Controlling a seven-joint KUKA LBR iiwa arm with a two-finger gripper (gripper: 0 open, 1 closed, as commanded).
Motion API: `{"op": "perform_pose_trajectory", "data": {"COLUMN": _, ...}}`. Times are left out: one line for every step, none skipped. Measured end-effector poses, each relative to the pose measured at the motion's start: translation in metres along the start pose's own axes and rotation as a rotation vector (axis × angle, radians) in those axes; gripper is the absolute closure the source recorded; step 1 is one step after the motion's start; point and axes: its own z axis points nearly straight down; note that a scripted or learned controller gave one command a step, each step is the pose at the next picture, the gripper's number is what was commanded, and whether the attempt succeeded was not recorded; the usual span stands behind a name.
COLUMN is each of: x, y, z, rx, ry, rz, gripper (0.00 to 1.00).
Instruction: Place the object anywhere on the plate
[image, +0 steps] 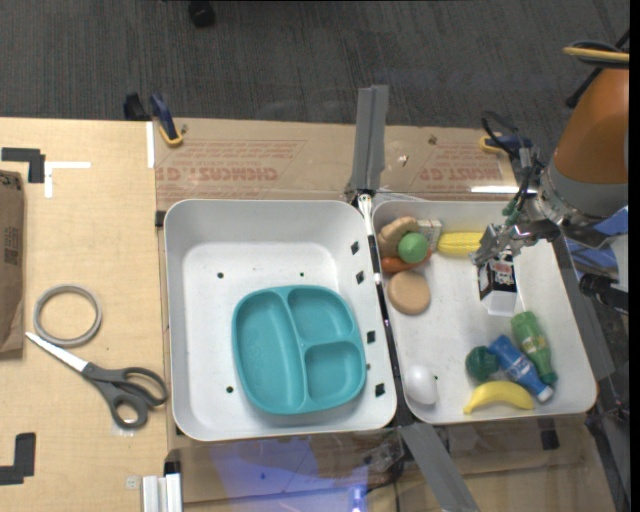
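A teal divided plate (298, 348) lies in the left bin (200, 240), with nothing on it. My gripper (497, 247) hangs over the upper part of the right bin (455, 330), just right of a yellow corn cob (458, 243). Left of the corn lie a green ball (412, 247), a brown bread-like piece (396, 231), something orange-red (392, 264) and a tan round piece (409, 292). Nothing shows in the gripper's hold.
At the right bin's front lie a white egg (420, 384), a banana (499, 398), a blue item (520, 364), a dark green item (481, 362) and a green bottle (530, 335). Scissors (105, 381) and a tape roll (67, 314) lie on the bench to the left.
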Motion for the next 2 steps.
{"op": "perform_pose_trajectory", "data": {"x": 0.099, "y": 0.0, "z": 0.011, "rx": 0.0, "ry": 0.001, "rz": -0.109, "gripper": 1.0}}
{"op": "perform_pose_trajectory", "data": {"x": 0.175, "y": -0.02, "z": 0.007, "rx": 0.0, "ry": 0.002, "rz": -0.297, "gripper": 1.0}}
